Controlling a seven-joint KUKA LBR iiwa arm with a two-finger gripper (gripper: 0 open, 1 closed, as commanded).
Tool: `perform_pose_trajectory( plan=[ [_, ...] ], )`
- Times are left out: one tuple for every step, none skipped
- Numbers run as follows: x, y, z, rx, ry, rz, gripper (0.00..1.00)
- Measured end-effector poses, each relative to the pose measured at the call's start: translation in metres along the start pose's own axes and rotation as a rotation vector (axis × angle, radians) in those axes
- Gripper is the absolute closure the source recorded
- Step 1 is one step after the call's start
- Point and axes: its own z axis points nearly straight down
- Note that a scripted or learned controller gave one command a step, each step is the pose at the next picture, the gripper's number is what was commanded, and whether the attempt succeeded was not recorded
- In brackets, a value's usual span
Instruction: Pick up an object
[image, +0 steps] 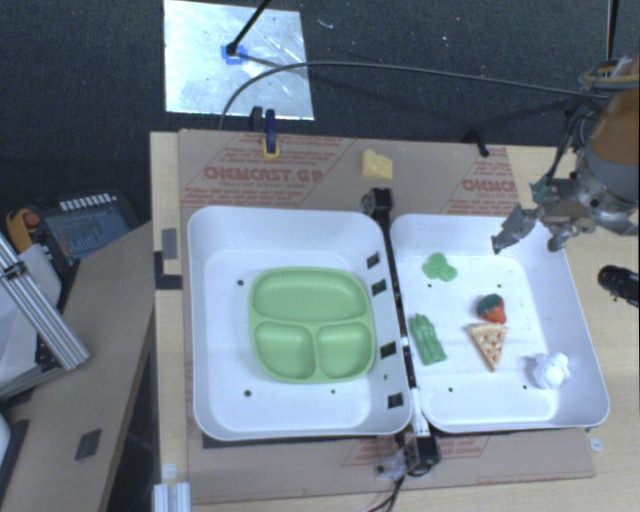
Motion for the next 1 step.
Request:
perform_pose_trajectory(
  plan=[
    [0.0004,0.0019,-0.0063,-0.011,-0.002,-0.002,0.0]
  ],
)
